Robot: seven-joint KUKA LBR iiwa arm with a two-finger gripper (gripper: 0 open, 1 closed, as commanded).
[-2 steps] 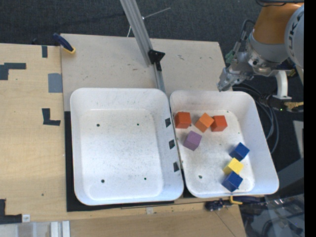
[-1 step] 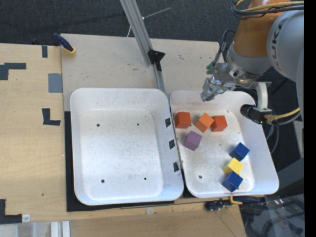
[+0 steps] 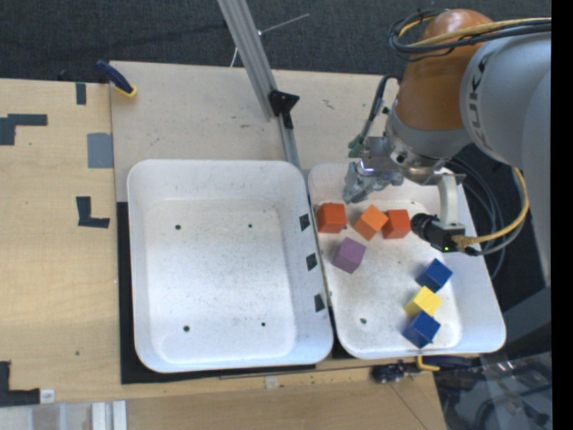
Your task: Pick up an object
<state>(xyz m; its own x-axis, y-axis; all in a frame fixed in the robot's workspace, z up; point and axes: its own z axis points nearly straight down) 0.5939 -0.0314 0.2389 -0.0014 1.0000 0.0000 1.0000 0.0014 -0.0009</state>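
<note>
Tool [image 3: 360,186] is hanging over the far end of the right white plastic bin [image 3: 474,330] — I cannot tell its grip. Small orange-red wooden cube [image 3: 332,217] is sitting just below it, toward the near side.

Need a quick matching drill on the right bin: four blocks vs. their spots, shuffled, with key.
Things:
1. purple block
2. yellow block
3. red-orange block
4. red block

Places:
A. just below the gripper, near the bin's left wall
B. between two blue blocks
C. right of the orange block, touching it
D. below the orange row, left half of the bin

Pairs: 1-D, 2-B, 3-A, 4-C
</note>
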